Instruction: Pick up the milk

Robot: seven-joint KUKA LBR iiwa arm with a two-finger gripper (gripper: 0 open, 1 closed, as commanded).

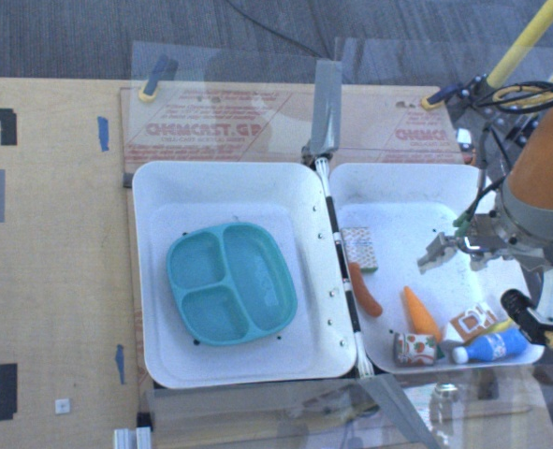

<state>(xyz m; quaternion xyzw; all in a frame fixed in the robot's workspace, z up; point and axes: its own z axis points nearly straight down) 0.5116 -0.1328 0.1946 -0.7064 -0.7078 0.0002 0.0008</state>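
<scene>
Nearest, along the near wall of the right bin [388,181], lies a small cluster: a little red and white can [414,347] at the left, a blue and white bottle [489,348] on its side to the right, and just behind the bottle the milk [473,323], a small orange and white carton tipped at an angle. An orange carrot [421,312] lies just left of the milk, and a red sausage [365,291] and a speckled box [358,249] sit further left by the divider. The milk looks like a light, stiff toy carton with flat faces; a pinch across two opposite flat sides should hold, though bottle and carrot crowd it closely. Farther back the claw [452,251] hovers above bare bin floor, apart from the milk, its fingers spread and holding nothing. The left bin [154,190] carries a teal divided plate [231,282]
</scene>
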